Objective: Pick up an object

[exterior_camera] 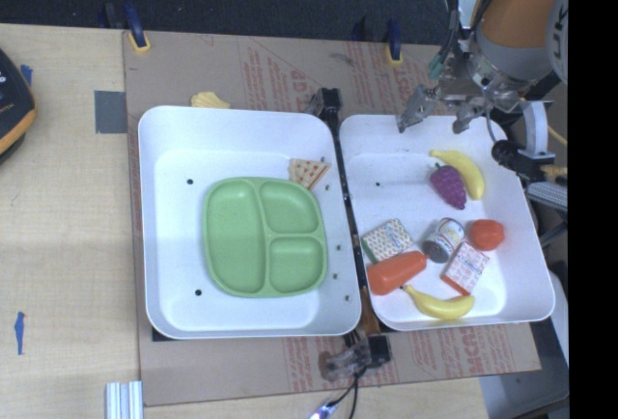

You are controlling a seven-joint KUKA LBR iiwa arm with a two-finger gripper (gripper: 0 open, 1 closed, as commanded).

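My gripper (436,117) hangs over the back rim of the right bin (386,139), fingers spread open with nothing between them. Below it in that bin lie a yellow banana (465,170) and a purple grape bunch (447,184). Further forward are an orange-red tomato (487,234), a small tin can (443,238), a red-and-white packet (466,267), a checkered box (387,239), an orange carrot (395,271) and a second banana (439,302).
The left bin (169,149) holds a green divided plate (264,236) and a waffle cracker (308,173). A yellow item (209,101) lies behind that bin. Clamps (328,102) sit between the bins at the back.
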